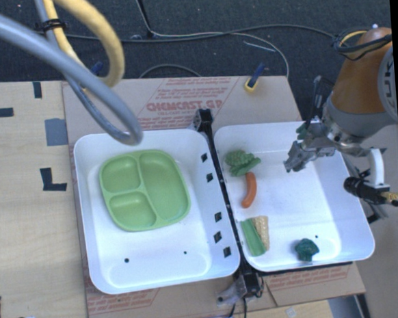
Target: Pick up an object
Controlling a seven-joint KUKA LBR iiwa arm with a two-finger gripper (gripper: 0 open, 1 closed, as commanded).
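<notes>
The right bin (339, 199) holds several toy foods. A leafy green piece (241, 161) lies near its far left corner, with an orange carrot (249, 189) just in front of it. A green stalk (251, 238) and a pale corn cob (261, 231) lie side by side near the front left. A dark green broccoli (306, 249) sits at the front. My gripper (299, 156) hangs over the far right part of this bin, pointing left, apart from all the foods. Nothing shows between its fingers.
The left bin (96, 252) holds a green divided plate (144, 191). A black divider (217, 194) runs between the bins. Grey and yellow hoses (89, 67) arc over the far left. Cables and a small yellow and blue object (253, 80) lie on the cardboard behind.
</notes>
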